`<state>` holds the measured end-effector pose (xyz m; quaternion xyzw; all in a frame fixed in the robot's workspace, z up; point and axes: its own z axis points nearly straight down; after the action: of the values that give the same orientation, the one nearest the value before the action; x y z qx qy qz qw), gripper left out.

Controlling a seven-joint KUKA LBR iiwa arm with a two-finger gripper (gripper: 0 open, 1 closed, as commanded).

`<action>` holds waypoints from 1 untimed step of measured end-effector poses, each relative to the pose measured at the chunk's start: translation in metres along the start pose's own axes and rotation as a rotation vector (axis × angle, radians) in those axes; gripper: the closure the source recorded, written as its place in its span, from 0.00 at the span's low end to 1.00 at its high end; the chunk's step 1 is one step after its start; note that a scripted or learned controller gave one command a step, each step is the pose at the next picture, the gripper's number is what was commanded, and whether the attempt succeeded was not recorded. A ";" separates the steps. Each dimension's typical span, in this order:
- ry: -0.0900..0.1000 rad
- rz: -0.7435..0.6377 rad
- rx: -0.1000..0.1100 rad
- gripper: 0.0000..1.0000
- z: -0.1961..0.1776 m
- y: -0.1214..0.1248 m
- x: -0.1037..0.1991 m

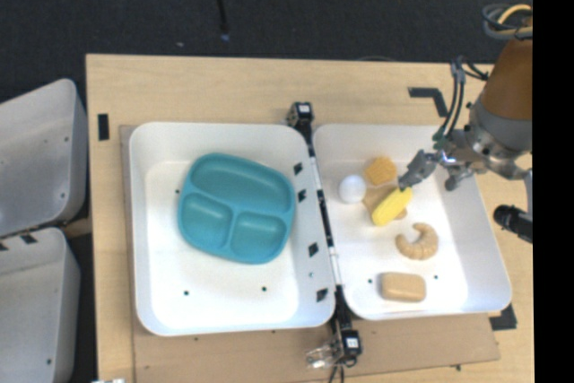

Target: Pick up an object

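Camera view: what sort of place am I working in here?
Most likely a lab test bench for robot picking: two white bins clipped side by side on a wooden board, toy food such as a croissant, and a teal divided plate.

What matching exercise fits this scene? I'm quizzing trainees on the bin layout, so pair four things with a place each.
Things:
1. plate
2. ball
3. croissant
4. soap bar

Places:
A. right bin, near front edge
B. left bin
C. right bin, close to the divider
D. right bin, just below the yellow block

Pairs: 1-B, 2-C, 3-D, 4-A
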<state>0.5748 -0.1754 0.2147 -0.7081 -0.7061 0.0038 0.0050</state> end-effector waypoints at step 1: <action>-0.003 -0.004 -0.013 0.00 -0.008 0.003 0.000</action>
<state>0.5777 -0.1750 0.2227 -0.7068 -0.7075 0.0000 -0.0005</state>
